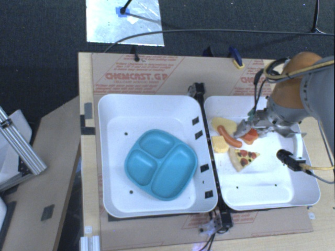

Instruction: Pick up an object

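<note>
From above, two shallow white bins sit side by side on the bench, the left bin (112,140) holding a blue divided plate (160,163) that lies flat near its middle. The right bin (293,192) holds a small cluster of toy food toward its upper left: a yellow cheese-like wedge (224,124), a red sausage (229,136) lying slantwise across it, a second yellow piece (220,145) just below, and a pizza slice (244,158) beside that. The arm (309,88) comes in from the right, its gripper (250,128) lowered into the right bin just beside the sausage's right end, with a small red-orange piece (250,136) directly under its tip. Whether that piece sits between the fingers cannot be made out, and how far the jaws stand apart cannot be told from this angle
</note>
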{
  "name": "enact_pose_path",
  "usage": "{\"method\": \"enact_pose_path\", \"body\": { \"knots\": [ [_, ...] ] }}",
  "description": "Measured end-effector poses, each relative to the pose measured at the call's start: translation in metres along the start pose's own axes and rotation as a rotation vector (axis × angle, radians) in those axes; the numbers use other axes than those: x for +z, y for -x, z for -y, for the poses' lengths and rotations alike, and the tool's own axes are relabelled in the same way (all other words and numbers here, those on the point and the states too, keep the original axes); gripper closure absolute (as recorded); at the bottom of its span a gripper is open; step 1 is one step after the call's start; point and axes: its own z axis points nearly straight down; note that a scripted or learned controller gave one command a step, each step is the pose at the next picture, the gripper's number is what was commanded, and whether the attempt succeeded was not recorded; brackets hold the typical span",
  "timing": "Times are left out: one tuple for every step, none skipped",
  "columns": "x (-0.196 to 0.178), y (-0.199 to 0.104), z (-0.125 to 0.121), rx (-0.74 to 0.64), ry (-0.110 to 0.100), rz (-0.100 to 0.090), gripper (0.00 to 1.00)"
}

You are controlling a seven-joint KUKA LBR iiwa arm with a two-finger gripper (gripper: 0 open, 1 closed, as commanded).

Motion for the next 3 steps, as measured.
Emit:
{"method": "enact_pose_path", "body": {
  "knots": [
    [-0.014, 0.001, -0.002, 0.000, 0.006, 0.001, 1.00],
    [-0.079, -0.002, -0.004, -0.003, 0.010, 0.002, 1.00],
    [-0.124, 0.001, -0.006, -0.004, 0.009, 0.002, 1.00]
  ]
}}
